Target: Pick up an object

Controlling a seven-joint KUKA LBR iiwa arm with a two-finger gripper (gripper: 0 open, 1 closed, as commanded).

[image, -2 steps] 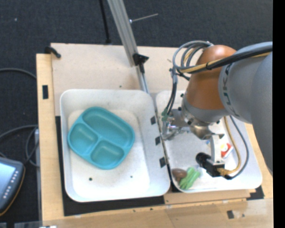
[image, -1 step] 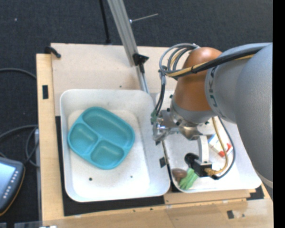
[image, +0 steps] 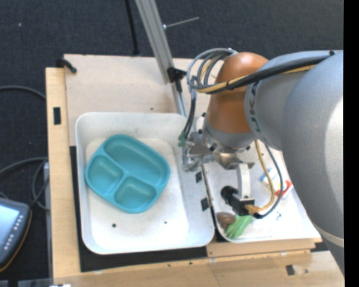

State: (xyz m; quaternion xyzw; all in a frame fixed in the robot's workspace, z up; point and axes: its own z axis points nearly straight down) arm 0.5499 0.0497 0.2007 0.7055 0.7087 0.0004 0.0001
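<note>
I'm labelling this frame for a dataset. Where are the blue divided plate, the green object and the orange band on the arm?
blue divided plate [image: 127, 173]: camera view, on the centre ridge.
green object [image: 240, 226]: camera view, on its middle.
orange band [image: 232, 100]: camera view, on its curved front.

- My arm [image: 305, 124] is a thick grey casing with a smooth, rounded shell, bulking in from three o'clock.
- An orange band [image: 233, 94] domes over the wrist, glossy, with a pale highlight at its twelve o'clock side.
- Grey cables [image: 202, 70] loop off the band toward eleven o'clock.
- Below the band I see a grey metal flange [image: 218, 145] with small fittings.
- At six o'clock hang a white bracket [image: 244, 181], a black connector [image: 230, 194] and yellow and orange wires [image: 269, 199].
</note>
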